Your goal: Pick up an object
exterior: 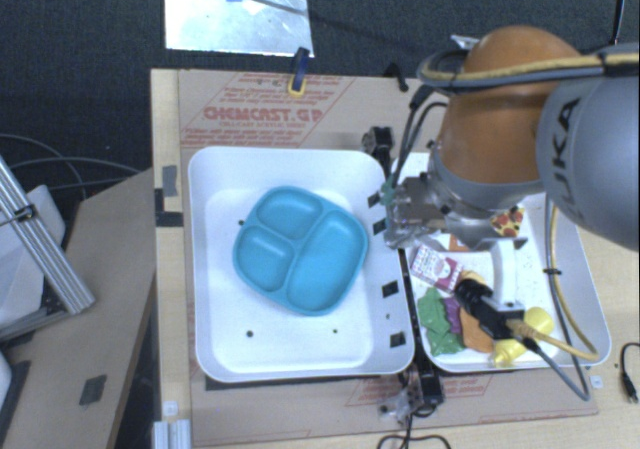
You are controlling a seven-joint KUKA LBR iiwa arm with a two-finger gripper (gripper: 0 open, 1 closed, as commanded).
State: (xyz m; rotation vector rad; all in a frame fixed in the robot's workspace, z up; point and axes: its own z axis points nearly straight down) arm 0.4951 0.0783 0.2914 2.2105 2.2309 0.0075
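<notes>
1. A grey arm point(520, 127) with an orange band is reaching in from the right of the camera view, over two shallow white bins sitting side by side.
2. The pincer point(408, 220) is hanging over the wall between the bins, at the left edge of the right bin point(585, 287). The wrist is hiding it, so it cannot be told whether it is open or closed, and nothing is showing in its hold.
3. The left bin point(215, 337) is holding one blue divided plate point(300, 249), lying flat near the middle, well to the left of the pincer.
4. The right bin is holding a heap of small things. A pink-and-white packet point(433, 264) is lying just beside the pincer, toward the near edge of the bin and slightly right, with its long axis running up and left toward the pincer.
5. A green scrap point(435, 315) is lying beyond the packet toward the near edge, and a yellow piece point(537, 320) is sitting further right.
6. Judging from this, the packet is looking like the nearest thing to pick: the pincer would be needing a short shift toward the near edge before descending.
</notes>
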